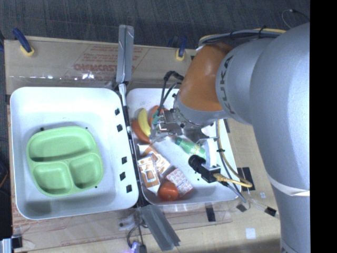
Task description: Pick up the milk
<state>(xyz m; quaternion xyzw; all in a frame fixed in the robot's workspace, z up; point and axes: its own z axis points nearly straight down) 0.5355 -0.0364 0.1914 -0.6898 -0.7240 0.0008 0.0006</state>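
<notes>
Gripper [160, 124] hangs low in the right bin [224, 194] beside a banana [142, 121]; finger state indiscernible.

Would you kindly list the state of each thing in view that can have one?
Green three-compartment plastic tray: flat in the left white bin, nothing in its compartments.
Yellow banana: lying in the right white bin.
Red tomato: resting at that bin's near edge.
Green bottle: lying on its side.
Gripper: low over the right bin.
</notes>
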